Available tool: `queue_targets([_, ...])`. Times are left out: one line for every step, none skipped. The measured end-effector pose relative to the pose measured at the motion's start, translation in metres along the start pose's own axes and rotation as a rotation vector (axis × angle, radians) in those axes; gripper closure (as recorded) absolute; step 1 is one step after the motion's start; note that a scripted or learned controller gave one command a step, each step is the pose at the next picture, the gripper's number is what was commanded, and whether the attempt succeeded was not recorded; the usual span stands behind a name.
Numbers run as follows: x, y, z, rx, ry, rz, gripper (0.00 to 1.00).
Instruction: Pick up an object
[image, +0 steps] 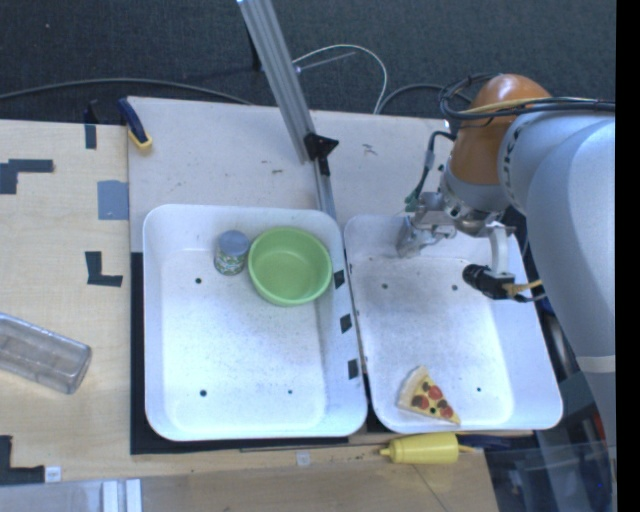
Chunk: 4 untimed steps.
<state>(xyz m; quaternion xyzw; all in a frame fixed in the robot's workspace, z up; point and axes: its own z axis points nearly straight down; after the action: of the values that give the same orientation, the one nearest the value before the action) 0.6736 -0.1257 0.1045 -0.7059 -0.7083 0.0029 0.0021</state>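
Camera view: arm (560, 200) is reaching in from 3 o'clock, w/ orange band (490, 125) above wrist. Tool (408, 243) is hovering over right bin (520, 400) at its 11 o'clock corner, near the rim. Tool opening: cannot tell; fingers too small and blurred to resolve. Nothing visible in its grip.

Right bin is holding a pizza slice (428, 396) at approx. 6 o'clock, well apart from tool. Left bin (170, 400) is holding a green bowl (290, 265) at 12 o'clock and a small can (231, 252) just beside it on the 9 o'clock side. Yellow bottle (425, 449) is lying on bench (200, 160) at right bin's 6 o'clock edge. Clear plastic container (40, 352) is lying at 9 o'clock of left bin, well apart.
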Motion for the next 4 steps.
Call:
queue_targets([-0.004,0.003,-0.044,-0.01,0.001,0.002,1.0])
queue_targets([-0.004,0.003,-0.098,-0.012,0.0,0.002,1.0])
queue_targets([0.041,-0.011,-0.094,-0.005,0.002,-0.001,1.0])
queue_targets([0.085,-0.027,-0.106,-0.005,0.003,-0.002,1.0])
